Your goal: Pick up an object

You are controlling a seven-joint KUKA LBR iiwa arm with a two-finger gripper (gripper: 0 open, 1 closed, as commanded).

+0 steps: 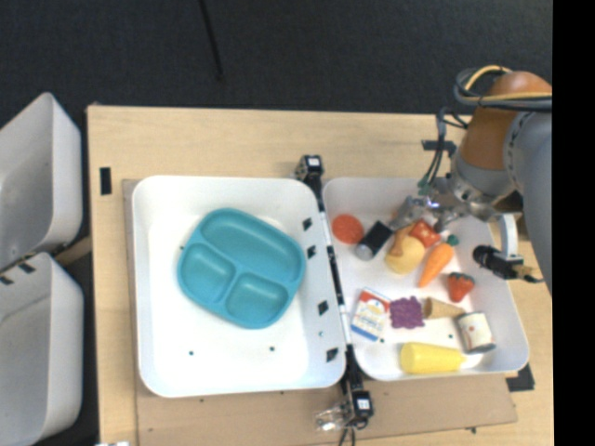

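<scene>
My gripper [425, 206] hangs low over the back of the right bin [372, 193], reaching in from the right. Just under and in front of it lie a red pepper-like toy [424, 233], a yellow fruit [403, 255] and an orange carrot [435, 264], packed close together. A black cylinder [375, 240] and a red-orange tomato [347, 229] lie to the left of them. I cannot make out whether the gripper touches the red toy.
Nearer the front of the right bin are a strawberry [459, 287], purple grapes [405, 312], a cone [444, 307], a small carton [370, 316], a can [473, 331] and a yellow corn-like piece [431, 358]. The left bin [158, 342] holds a blue sectioned plate [242, 268].
</scene>
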